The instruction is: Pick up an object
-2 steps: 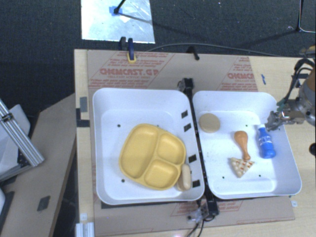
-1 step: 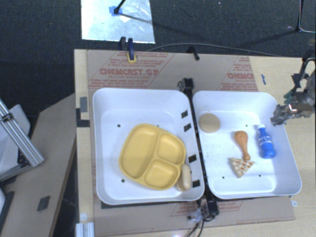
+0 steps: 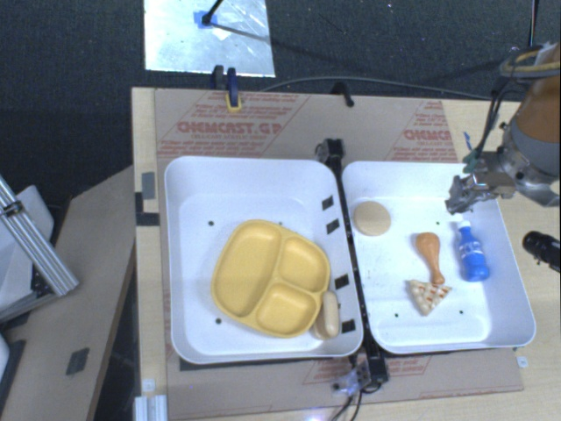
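Two white bins on the worktop
Left bin: yellow tray. Right bin: drumstick, blue bottle, round disc; end effector above.

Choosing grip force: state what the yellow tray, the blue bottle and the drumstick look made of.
Yellow tray: likely moulded plastic, matte, uniform colour, rounded compartments.
Blue bottle: probably translucent plastic, glossy, white cap.
Drumstick: looks like toy plastic or rubber, smooth orange-brown; which one is unclear.
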### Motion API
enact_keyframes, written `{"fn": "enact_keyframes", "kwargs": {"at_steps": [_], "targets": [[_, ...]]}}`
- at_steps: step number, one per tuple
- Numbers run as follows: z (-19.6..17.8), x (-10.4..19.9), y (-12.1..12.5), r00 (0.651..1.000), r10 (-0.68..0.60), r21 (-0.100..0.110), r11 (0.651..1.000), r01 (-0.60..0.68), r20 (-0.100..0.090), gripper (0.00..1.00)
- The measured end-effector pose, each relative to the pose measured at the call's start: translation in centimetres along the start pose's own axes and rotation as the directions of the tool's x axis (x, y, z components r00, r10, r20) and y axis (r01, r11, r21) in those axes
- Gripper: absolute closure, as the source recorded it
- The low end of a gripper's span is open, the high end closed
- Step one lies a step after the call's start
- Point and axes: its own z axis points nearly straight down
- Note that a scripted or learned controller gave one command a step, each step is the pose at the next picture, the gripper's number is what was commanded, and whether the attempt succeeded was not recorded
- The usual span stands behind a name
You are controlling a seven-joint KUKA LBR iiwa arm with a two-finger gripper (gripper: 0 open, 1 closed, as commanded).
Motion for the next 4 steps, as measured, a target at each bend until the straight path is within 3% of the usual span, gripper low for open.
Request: {"fn": "enact_keyframes", "kwargs": {"at_steps": [1, 4], "targets": [[0.1, 5.0, 1.1, 1.0, 0.001, 0.0, 1.0, -0.001, 0.0, 1.0], [3.8, 20.2, 7.9, 1.0, 0.001, 0.002, 1.0, -0.001, -0.001, 1.0]]}}
